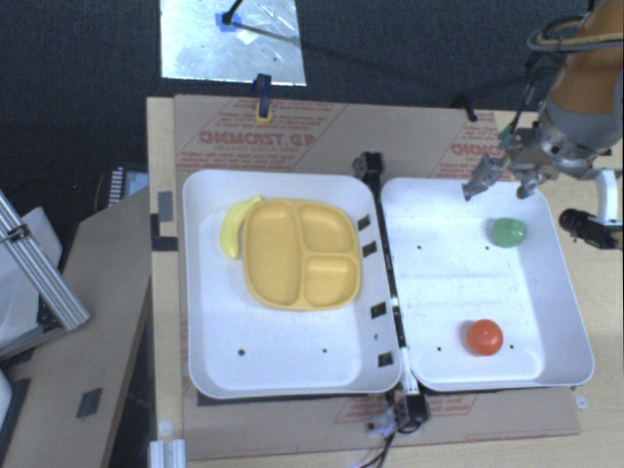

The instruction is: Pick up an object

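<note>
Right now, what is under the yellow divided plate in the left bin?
A banana pokes out from beneath the yellow divided plate at its left edge, lying on the left bin floor. How far it extends under the plate is hidden.

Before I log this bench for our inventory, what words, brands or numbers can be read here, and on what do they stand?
"CHEMCAST GP" reads in red print on the brown protective sheet, left of centre behind the bins.
A second red print of the same kind stands on that sheet at the right, near the gripper; it is skewed and too blurred to read with certainty.
No other writing is legible.
</note>
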